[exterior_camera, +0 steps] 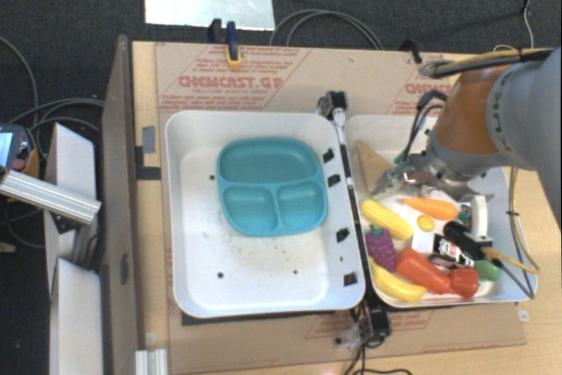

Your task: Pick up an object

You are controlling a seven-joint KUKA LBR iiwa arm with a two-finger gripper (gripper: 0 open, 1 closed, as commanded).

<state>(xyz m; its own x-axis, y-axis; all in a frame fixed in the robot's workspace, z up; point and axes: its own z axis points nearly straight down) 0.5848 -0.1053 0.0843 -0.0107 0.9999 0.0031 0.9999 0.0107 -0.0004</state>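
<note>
Arm: the grey arm (514,114) with its orange band reaches in from three o'clock and bends down over the right bin (500,299).
Gripper: the gripper (406,174) sits low near the bin's ten o'clock corner; I cannot tell how it is set, since the wrist hides most of it.
Nearest things: a tan cone-shaped piece (371,161) lies just beside it at nine o'clock, a yellow banana-like piece (386,218) at seven o'clock, an orange carrot (430,207) at five o'clock.
Rest of the heap: a purple grape bunch (381,247), a red pepper (423,270) and a second yellow piece (397,284) crowd the bin's six o'clock side, touching one another.
Left bin: the left bin (198,277) holds a teal divided tray (270,186), well apart from the arm.
Step in hand: my guess is it is settling on a pick; nothing seen between the tips.
Doing it well: take the carrot or the cone, which lie freer than the heap, come straight down and straddle the narrow side.
Risk: the bin wall at nine o'clock is close, and round toys may squirt out.
</note>
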